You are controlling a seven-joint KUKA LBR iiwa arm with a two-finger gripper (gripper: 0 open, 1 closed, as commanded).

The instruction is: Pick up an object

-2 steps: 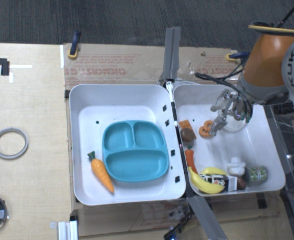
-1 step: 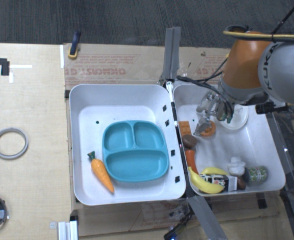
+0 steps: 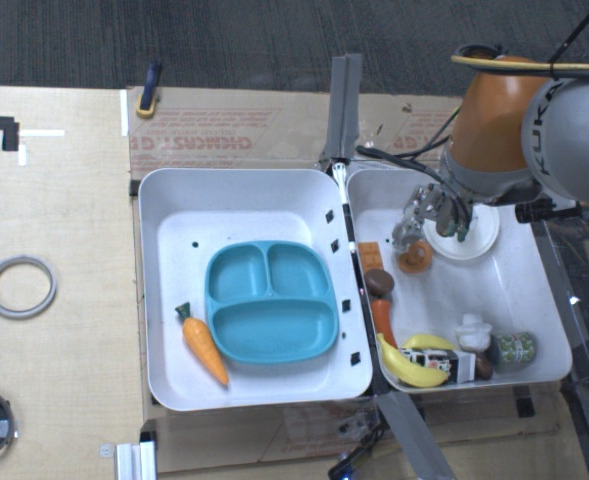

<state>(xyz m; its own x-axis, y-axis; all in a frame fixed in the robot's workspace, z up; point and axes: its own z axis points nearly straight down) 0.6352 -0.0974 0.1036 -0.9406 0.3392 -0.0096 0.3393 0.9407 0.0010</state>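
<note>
We see two shallow white bins side by side on the bench. The left white bin [image 3: 164,268] holds a light blue plastic plate with three compartments [image 3: 271,301], lying flat near its middle, and an orange toy carrot with a green top [image 3: 204,347] just beside the plate's lower left corner.

The right white bin [image 3: 534,308] is more crowded. Along its left wall lie a small orange block [image 3: 371,256], a dark brown rounded piece [image 3: 379,283] and a red-orange stick-like item [image 3: 381,318]. At the near edge a yellow toy banana [image 3: 414,363] rests against a small box, with a white lump [image 3: 472,332] and a green patterned can [image 3: 515,348] to their right. A white round dish [image 3: 469,236] sits at the far side.

The grey arm's two-finger gripper [image 3: 416,230] hangs over the right bin, directly above a small amber-brown rounded object [image 3: 414,259] beside the dish. We cannot tell how its fingers are set, nor whether they touch that object.
</note>
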